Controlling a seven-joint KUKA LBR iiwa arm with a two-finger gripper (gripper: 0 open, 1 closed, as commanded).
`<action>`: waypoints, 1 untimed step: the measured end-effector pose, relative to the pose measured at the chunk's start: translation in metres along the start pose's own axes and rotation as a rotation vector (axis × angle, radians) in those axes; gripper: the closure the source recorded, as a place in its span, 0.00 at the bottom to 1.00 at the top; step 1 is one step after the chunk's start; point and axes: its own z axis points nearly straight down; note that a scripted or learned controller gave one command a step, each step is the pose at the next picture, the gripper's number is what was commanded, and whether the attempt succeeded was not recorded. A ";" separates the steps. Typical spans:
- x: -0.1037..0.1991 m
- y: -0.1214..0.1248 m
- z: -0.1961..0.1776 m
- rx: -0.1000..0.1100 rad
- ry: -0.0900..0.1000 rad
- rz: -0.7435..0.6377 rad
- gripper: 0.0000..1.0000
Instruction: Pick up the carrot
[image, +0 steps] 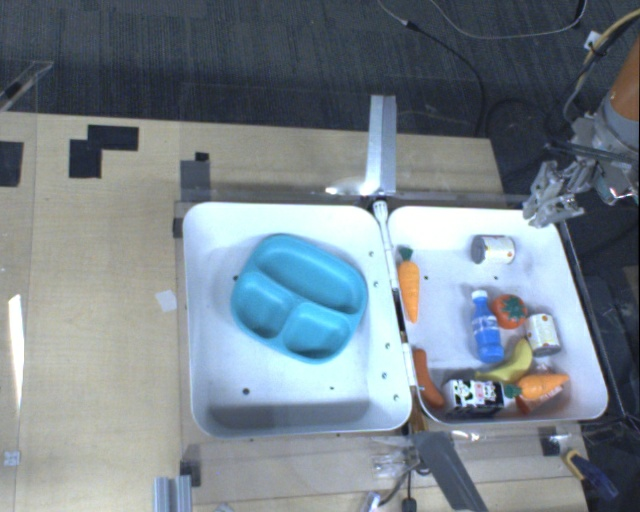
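Note:
An orange carrot (408, 288) with a green top lies lengthwise against the left wall of the right bin (577, 290). A shorter, fatter orange carrot-like piece (545, 386) rests in that bin's near right corner. My gripper (553, 208) hangs over the bin's far right corner, well away from both, up and to the right of the long carrot. Its fingers stand open with nothing between them.
The right bin also holds a grey can (492, 249), a blue bottle (487, 328), a red-orange fruit (511, 310), a small tin (542, 333), a banana (511, 362), a black-and-white carton (474, 395) and a reddish sausage (425, 378). A blue divided plate (298, 296) sits in the left bin (215, 400).

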 end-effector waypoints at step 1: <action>-0.002 0.000 0.014 -0.002 0.002 -0.234 1.00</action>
